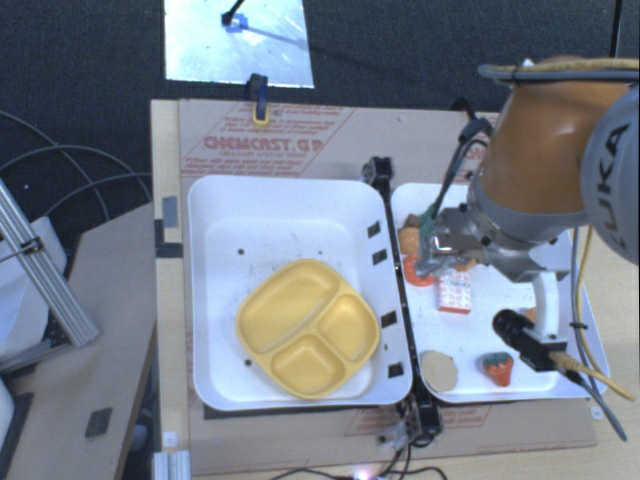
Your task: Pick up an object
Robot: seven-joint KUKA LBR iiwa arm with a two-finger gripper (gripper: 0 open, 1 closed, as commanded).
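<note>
My gripper [428, 256] hangs low over the left part of the right bin [470, 393], under the grey and orange arm. Right below it lie an orange object [410, 239] and a red object [420, 277], both partly hidden by the gripper. A small red and white box [455, 294] lies just right of them. Nearer the bin's front sit a round tan piece [437, 370] and a red strawberry-like toy [498, 368]. I see nothing lifted off the bin floor.
The left bin [215, 218] holds a yellow divided plate [308, 326]. A black divider with clips [392, 268] separates the bins. Beyond them lie a cardboard sheet [265, 143] and a shiny panel [236, 28].
</note>
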